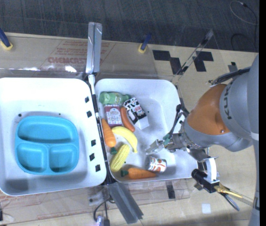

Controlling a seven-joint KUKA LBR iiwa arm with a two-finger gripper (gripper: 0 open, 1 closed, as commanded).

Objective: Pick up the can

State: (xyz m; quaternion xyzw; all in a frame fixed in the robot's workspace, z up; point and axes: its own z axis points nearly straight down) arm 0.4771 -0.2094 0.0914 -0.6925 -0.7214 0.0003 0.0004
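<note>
Seen from above at a slant: two white bins side by side on the desk [123,46]. In the left bin [1,93], only a blue divided tray [48,142], flat on the floor. In the right bin [170,86], a crowd along the left wall: a green packet [111,98] at the far end, a red packet [113,114] just nearer, a black-and-white carton [135,109] to their right, then a carrot [108,132] against the wall, a banana [127,138] curving beside it, and a corn cob [118,157] nearer still. At the near wall, a second carrot [140,173] lying crosswise. Just right of that carrot, touching or almost touching its tip: the can [157,164], red and white, on its side on the bin floor, in the near part of the right bin. Reaching in from the right, the grey arm [208,119] with its orange band, wrist over the bin's right half. Jaws low over the bin floor, just on the far side of the can, pointing left. Contact with the can not clear. Cannot tell whether wide or narrow from this angle. Can lying outside the jaws, not lifted.
</note>
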